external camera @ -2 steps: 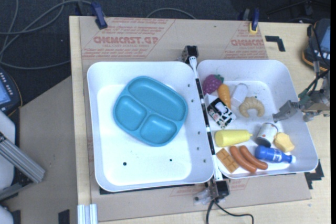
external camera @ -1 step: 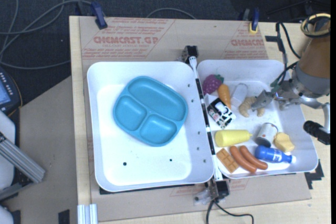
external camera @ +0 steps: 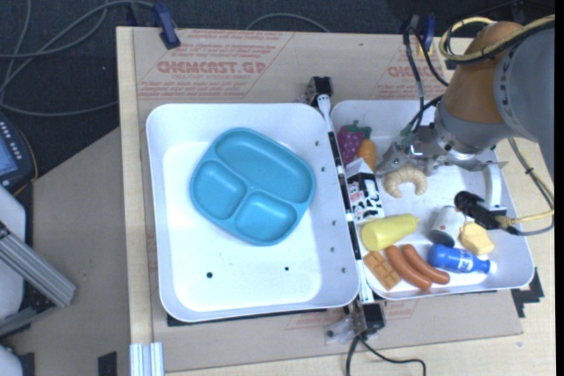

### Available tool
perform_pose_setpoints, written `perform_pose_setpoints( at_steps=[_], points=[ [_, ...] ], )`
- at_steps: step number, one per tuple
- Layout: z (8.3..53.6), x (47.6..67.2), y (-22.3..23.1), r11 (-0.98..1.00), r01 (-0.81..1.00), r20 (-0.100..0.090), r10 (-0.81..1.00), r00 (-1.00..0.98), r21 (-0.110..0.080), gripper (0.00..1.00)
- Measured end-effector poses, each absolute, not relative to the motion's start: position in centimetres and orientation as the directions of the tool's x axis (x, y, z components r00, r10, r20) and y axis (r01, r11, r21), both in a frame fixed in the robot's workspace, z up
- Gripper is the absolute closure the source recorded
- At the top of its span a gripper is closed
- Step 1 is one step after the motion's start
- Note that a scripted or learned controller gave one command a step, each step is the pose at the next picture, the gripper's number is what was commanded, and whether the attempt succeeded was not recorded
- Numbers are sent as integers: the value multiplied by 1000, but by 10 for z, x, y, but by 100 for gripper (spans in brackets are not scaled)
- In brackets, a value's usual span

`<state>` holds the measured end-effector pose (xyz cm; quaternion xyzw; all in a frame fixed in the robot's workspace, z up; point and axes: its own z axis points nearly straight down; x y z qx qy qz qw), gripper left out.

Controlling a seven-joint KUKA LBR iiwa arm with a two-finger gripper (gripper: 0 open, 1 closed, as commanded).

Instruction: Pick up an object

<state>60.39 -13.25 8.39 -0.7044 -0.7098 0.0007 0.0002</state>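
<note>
Left bin (external camera: 167,189): holds a blue divided plate (external camera: 253,185), lying flat, well apart from the arm. Wide and shallow with a low rim; probably awkward for a two-finger pinch.

Right bin (external camera: 515,264): crowded with small play-food pieces. Along its left side, a purple grape bunch (external camera: 353,139) at the top, a black-and-white patterned piece (external camera: 365,194) below it, then a yellow wedge (external camera: 388,231), a waffle-like square (external camera: 381,269) and two sausages (external camera: 416,266) toward the near edge. A blue bottle (external camera: 458,260) lies on its side to their right.

Gripper (external camera: 412,161): low over the upper middle of the right bin, directly above a tan croissant (external camera: 406,181), the likely target. Finger tips look spread either side of it, touching or just above; no closing on it is visible. Nothing is held.

Handling judgement: the croissant reads as light, rigid moulded plastic, smooth and curved, so likely slippery. Best hold is across the thick middle of the crescent, not the tapering ends, which would squirt out. Neighbours are near but not touching it.
</note>
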Motion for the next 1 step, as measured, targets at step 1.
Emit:
perform_pose_setpoints(
  at_steps=[1],
  points=[
    [123, 670, -93, 6, 1000, -8, 1000, -6, 11, 0]
  ],
)
